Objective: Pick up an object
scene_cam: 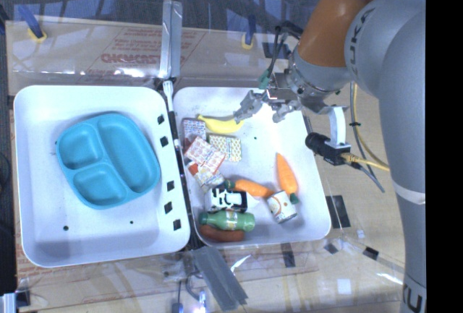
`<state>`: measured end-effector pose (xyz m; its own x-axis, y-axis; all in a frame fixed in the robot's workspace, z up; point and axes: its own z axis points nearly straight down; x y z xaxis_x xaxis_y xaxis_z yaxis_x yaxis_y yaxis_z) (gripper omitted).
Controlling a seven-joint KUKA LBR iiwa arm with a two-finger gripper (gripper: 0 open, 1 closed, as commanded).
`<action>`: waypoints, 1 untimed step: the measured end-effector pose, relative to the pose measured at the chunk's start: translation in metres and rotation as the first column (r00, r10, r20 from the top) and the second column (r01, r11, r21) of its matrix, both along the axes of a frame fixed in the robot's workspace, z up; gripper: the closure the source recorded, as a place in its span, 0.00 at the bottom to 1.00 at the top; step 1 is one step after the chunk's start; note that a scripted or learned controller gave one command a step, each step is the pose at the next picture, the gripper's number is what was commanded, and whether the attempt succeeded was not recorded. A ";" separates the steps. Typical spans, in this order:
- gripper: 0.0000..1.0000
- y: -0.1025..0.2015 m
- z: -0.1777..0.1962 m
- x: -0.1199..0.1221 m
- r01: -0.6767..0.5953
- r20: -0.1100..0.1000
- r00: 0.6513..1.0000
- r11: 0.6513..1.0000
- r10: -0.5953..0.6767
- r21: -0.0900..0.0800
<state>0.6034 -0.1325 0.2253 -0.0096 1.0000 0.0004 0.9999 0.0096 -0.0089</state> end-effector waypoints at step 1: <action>0.00 -0.079 -0.052 -0.079 0.056 0.001 0.998 0.998 -0.056 0.000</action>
<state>0.5240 -0.2116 0.1736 0.0468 0.9989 0.0001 0.9989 -0.0468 -0.0081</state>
